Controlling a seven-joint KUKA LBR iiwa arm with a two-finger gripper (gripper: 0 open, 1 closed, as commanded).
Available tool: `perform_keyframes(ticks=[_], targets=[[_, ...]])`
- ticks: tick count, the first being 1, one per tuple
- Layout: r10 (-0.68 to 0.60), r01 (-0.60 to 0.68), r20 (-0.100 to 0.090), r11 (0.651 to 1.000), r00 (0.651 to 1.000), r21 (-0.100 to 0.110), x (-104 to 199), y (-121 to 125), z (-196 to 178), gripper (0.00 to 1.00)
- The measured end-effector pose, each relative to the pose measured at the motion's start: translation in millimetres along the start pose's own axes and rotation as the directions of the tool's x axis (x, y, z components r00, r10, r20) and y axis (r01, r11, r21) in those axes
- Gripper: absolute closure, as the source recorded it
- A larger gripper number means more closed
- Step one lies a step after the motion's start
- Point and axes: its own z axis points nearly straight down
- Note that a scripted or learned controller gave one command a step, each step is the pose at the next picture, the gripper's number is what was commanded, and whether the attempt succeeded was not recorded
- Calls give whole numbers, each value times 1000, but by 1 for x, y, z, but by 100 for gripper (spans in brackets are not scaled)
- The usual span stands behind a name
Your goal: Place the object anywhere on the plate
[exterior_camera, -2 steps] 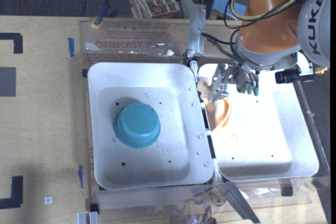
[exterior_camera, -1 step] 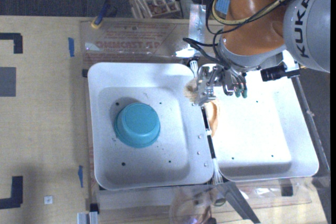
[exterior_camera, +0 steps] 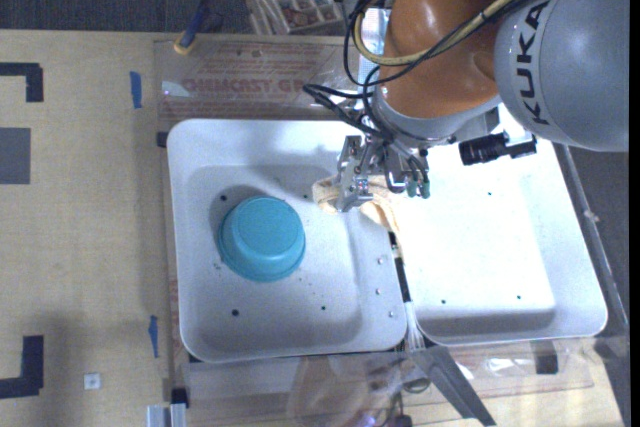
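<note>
Two white bins are seen side by side on the desk. A blue plate (exterior_camera: pixel 262 237), turned upside down, is seen in the left bin (exterior_camera: pixel 200 315). At that bin's far right edge, beside the right bin (exterior_camera: pixel 520 295), a tan object (exterior_camera: pixel 380 210) is pinched between the fingers of the end effector (exterior_camera: pixel 352 190), well apart from the plate.

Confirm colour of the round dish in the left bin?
Teal blue, plain, no pattern. The round dish shows clearly in the camera view, on the left bin floor.
</note>
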Motion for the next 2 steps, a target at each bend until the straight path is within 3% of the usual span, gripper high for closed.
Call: perform_keyframes(ticks=[1,2], targets=[[0,0,0,1000,1000,0,22,39,-9,100],[0,0,0,1000,1000,0,21,39,-9,0]])
